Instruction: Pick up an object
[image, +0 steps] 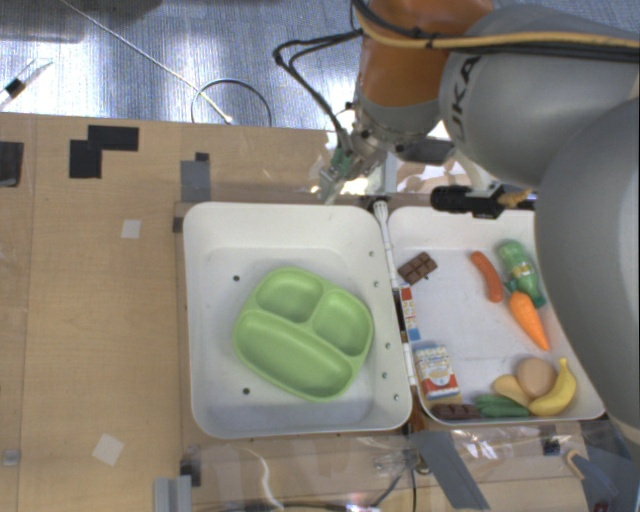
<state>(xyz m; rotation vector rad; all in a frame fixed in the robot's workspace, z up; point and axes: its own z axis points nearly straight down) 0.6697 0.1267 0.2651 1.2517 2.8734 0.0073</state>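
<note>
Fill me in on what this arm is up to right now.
The arm reaches in from the right, and its gripper is above the bench just beyond the far edge of the bins. Nothing is visible between its fingers. The left bin holds a green divided tray. The right bin holds toy food: a carrot, a banana, an egg, a chocolate piece and a small carton. All of it lies untouched.

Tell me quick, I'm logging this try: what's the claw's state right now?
Claw: cannot be told. It sits above the far rim of the left bin, too blurred to judge, with nothing visibly held.
</note>
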